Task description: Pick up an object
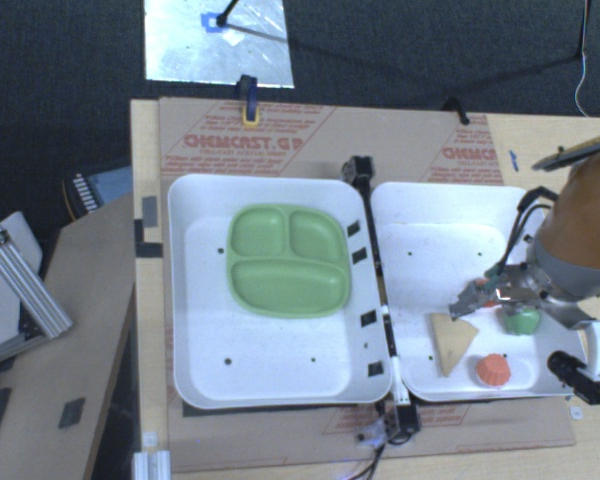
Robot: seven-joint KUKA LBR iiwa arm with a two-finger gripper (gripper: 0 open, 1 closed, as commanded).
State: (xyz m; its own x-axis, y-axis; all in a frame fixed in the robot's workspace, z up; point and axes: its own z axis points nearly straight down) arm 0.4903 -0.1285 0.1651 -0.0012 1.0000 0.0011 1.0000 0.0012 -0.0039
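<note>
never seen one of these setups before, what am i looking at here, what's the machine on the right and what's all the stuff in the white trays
This is one photo from a camera fixed above a bench, looking down at a slant. The grey and orange shape on the right is a robot arm reaching in; its gripper hangs over the right bin. The picture is too unclear there to tell whether it holds anything.

Two shallow white bins sit side by side. The left bin holds a green divided plate. In the right bin lie a tan wedge, an orange-red round piece and a small green piece close under the arm. The arm's job is to pick one of these up.
</note>
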